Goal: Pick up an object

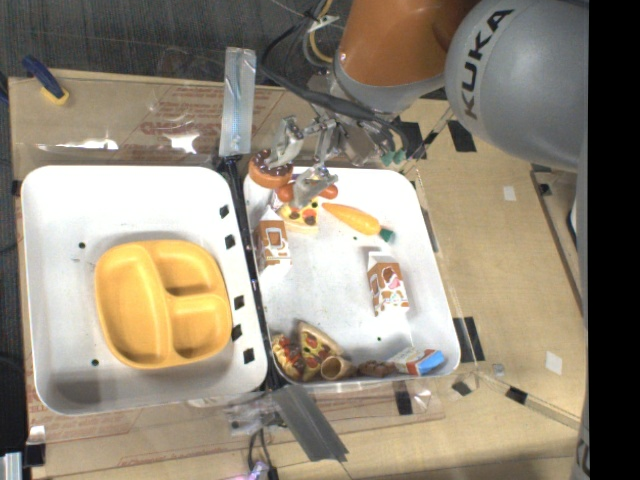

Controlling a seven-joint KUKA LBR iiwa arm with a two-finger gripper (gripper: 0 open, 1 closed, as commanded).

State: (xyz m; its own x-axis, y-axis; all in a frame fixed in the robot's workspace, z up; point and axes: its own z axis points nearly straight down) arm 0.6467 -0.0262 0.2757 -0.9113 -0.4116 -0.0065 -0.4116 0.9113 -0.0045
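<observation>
Objects: you see toys scattered in the right bin [425, 258], a carrot [352, 217] far, a pizza slice [312, 348] near.
Arm: reaches from your far right.
Yellow tray [163, 301]: left bin [60, 208].
Carton [387, 283]: right of centre.
Gripper [312, 183]: over the far-left corner; you cannot tell its grip.

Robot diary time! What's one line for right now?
gripper: low in right bin's far corner | over: toy food beside carrot | left bin: yellow tray | nothing seen held
</observation>
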